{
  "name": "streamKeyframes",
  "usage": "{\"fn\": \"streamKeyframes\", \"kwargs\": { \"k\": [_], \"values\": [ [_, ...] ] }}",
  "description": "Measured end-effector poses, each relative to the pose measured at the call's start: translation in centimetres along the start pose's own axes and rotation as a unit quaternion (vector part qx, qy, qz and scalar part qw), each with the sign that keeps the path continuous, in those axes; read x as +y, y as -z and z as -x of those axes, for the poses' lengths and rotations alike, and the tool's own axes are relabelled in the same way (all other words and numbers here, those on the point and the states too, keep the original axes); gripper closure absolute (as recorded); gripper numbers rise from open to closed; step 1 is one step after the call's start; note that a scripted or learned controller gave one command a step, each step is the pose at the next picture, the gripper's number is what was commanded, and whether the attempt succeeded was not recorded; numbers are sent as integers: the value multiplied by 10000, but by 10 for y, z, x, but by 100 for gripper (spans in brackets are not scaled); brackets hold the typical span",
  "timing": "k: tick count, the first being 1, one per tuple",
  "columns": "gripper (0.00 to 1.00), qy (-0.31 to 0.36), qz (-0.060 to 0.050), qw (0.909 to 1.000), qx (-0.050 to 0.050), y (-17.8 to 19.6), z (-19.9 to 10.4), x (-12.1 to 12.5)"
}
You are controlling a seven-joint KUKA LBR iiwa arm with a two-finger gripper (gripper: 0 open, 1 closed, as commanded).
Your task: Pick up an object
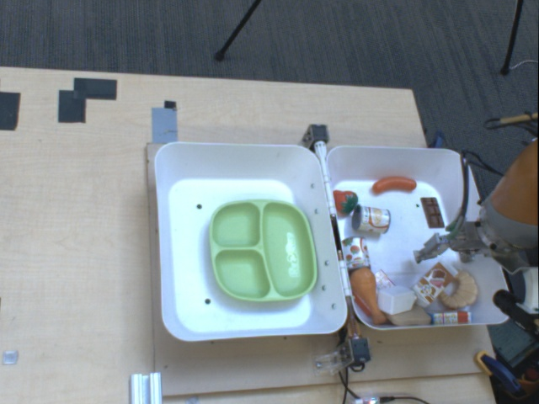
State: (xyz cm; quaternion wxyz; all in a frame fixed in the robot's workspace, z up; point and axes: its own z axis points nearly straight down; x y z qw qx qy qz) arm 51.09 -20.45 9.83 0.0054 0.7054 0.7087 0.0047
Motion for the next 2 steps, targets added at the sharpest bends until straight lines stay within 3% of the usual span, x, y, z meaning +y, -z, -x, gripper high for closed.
{"fn": "streamKeyframes", "kwargs": {
  "k": [1, 2],
  "values": [
    [0, 8, -53, 10000, 14, -8, 0, 50],
    [0, 26, -127, 9999, 51, -14, -1, 158]
  ]
}}
